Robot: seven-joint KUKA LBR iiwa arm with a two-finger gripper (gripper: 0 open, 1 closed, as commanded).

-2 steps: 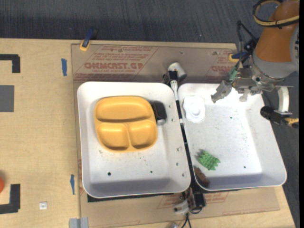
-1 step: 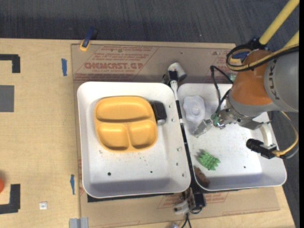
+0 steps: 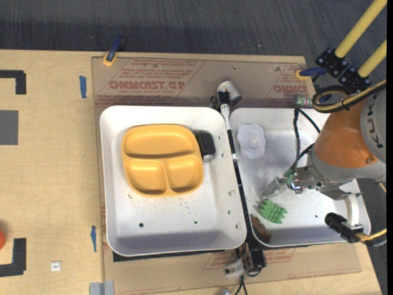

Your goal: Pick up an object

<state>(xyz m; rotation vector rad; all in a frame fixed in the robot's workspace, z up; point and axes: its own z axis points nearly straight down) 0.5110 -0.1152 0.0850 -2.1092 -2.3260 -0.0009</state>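
A: Left bin (image 3: pixel 116 183) is carrying the yellow divided tray (image 3: pixel 163 158), a black item (image 3: pixel 206 145) touching its right edge.

B: Right bin (image 3: pixel 307 235) is holding a clear cup (image 3: pixel 250 138) and green toy (image 3: pixel 271 211). Tool (image 3: pixel 274 188) is hovering just above the toy; its opening and contents I cannot tell. Suggest centring over it before closing.

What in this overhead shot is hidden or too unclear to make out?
- Gripper: too small and blurred in the camera view to judge its grasp.
- Dark object: partly covered by the yellow tray, identity unclear.
- Brown item by the green toy: too small to identify.
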